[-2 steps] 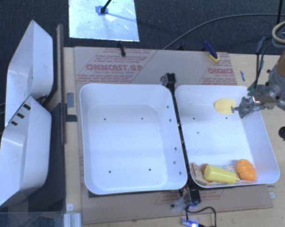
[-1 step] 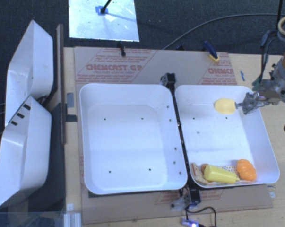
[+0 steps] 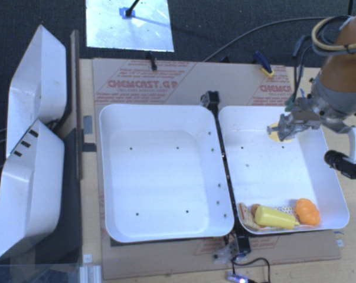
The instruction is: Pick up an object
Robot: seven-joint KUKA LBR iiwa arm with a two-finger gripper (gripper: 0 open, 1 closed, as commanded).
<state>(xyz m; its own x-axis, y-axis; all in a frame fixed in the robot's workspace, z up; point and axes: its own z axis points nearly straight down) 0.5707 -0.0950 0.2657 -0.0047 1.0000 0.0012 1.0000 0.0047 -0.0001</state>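
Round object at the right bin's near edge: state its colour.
Orange. The round object shows in the camera view, beside a yellow item.

White bins (image 3: pixel 160 122) hold a yellow object (image 3: pixel 274 217) and an orange object (image 3: pixel 307 211).

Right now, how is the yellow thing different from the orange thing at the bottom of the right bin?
The yellow thing is long and lies flat on its side; the orange thing is round and stubby. The yellow thing is paler, the orange thing deeper in colour. The yellow thing sits further left, the orange thing nearer the bin's right corner. Both lie side by side against the near wall, apart from the end effector.
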